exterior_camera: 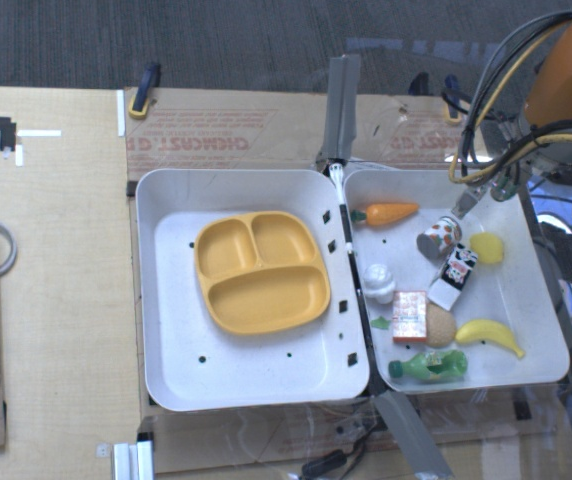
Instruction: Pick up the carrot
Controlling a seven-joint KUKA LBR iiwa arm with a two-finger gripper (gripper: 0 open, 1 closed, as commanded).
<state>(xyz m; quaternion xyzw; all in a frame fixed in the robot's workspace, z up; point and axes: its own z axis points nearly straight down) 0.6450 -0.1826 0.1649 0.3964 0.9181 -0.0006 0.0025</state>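
The carrot (388,212) lay at the far left of the right bin (536,368); a banana (490,335) lay near right; a yellow divided plate (262,271) sat in the left bin (166,298); the arm (566,68) stood far right.

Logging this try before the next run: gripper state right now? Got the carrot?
Gripper: cannot be told whether open or closed; it sits over the right bin, holding nothing visible. Carrot lies in that bin, apart from it.

- Carrot (390,211): smooth orange plastic, slight sheen.
- Divided plate (262,272): matt yellow plastic.
- Bins (166,298): glossy white plastic.
- Bench (46,298), nine o'clock: pale matt wood.
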